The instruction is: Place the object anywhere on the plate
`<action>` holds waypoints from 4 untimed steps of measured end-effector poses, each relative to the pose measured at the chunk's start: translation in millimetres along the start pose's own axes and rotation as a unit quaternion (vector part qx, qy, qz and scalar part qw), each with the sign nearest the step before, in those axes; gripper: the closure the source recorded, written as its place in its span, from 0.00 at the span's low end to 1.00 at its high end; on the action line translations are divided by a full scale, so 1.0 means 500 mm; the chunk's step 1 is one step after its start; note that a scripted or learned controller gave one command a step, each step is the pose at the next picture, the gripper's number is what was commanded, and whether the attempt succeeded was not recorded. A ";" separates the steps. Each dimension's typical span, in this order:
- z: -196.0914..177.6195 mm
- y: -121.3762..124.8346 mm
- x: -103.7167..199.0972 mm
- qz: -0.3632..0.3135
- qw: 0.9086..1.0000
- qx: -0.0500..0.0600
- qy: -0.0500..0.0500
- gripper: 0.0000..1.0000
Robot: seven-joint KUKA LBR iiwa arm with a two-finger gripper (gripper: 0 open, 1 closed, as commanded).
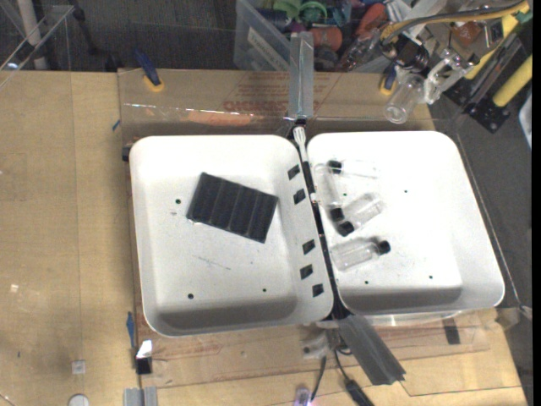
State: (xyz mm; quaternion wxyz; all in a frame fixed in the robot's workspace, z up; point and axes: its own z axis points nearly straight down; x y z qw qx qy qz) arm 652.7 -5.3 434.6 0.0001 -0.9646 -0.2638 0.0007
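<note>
A black ribbed rectangular plate [232, 207] lies flat in the left bin [161, 294], toward its back. My gripper [422, 82] hangs at the top right, beyond the far rim of the right bin [473, 269]. A clear vial [402, 100] slants down-left from its tip, its upper end caught between the fingers. Three more clear vials with black caps lie in the right bin near the divider: one at the back [353, 170], one in the middle [361, 211], one nearer the front [359, 251].
A metal divider [310, 227] with black tabs runs between the bins. A clear tub of colourful toys [330, 15] stands behind the bins. Yellow cables and arm hardware [490, 32] crowd the top right corner. Wooden bench surrounds both bins.
</note>
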 end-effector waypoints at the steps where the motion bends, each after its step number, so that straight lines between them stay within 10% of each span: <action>1: 0.063 -0.044 -0.041 -0.022 1.000 0.001 -0.001 1.00; 2: 0.132 -0.062 -0.028 -0.048 0.999 0.002 -0.001 1.00; 3: 0.038 -0.113 0.038 -0.157 0.988 -0.001 0.001 1.00; 4: 0.124 -0.104 0.081 -0.061 0.998 0.002 -0.002 1.00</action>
